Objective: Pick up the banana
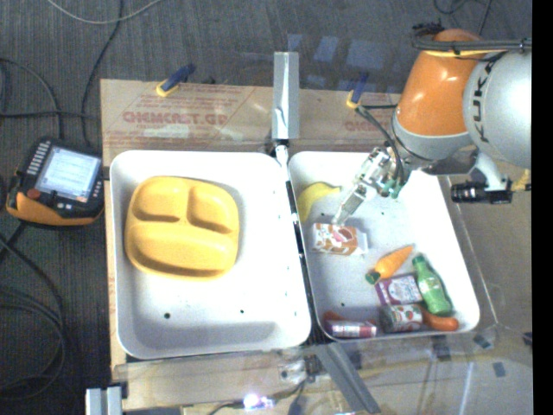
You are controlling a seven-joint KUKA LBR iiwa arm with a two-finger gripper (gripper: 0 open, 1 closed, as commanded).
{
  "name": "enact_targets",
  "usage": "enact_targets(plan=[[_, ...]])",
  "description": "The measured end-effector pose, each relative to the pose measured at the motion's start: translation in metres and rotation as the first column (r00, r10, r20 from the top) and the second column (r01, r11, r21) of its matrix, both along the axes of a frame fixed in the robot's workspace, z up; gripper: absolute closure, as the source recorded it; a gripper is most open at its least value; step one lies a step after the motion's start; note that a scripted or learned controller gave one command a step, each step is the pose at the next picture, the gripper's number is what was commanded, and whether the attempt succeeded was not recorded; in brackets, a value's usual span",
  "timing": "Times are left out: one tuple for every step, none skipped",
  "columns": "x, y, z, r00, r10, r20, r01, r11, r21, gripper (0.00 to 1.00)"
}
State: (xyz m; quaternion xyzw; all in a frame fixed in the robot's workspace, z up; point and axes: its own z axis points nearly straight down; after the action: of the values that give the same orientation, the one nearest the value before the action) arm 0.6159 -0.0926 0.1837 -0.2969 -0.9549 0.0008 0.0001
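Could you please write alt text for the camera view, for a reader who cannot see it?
A robot arm's claw hangs in the right bin beside a banana, above a small carton. A carrot, green bottle and other packets lie nearby; the left bin holds a yellow tray.

From my remote station I see a dark grey carpeted floor (216, 33) surrounding the tabletop (130, 119), which is a tan board with faint red lettering along its far edge. Black and white cables (104, 11) trail across the floor beyond the far-left corner. An orange-and-black handheld pendant (56, 180) with a lit screen lies on the floor just off the left edge. Two blue-and-yellow clamps (174, 79) grip the far edge. A grey metal post (285, 93) stands at its middle. Lighting is even.
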Motion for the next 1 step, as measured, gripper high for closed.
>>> enact_targets(plan=[[0.0376,-0.0092,-0.0884,0.984,-0.18,0.002,0.18,0.984,0.001,0.0]])
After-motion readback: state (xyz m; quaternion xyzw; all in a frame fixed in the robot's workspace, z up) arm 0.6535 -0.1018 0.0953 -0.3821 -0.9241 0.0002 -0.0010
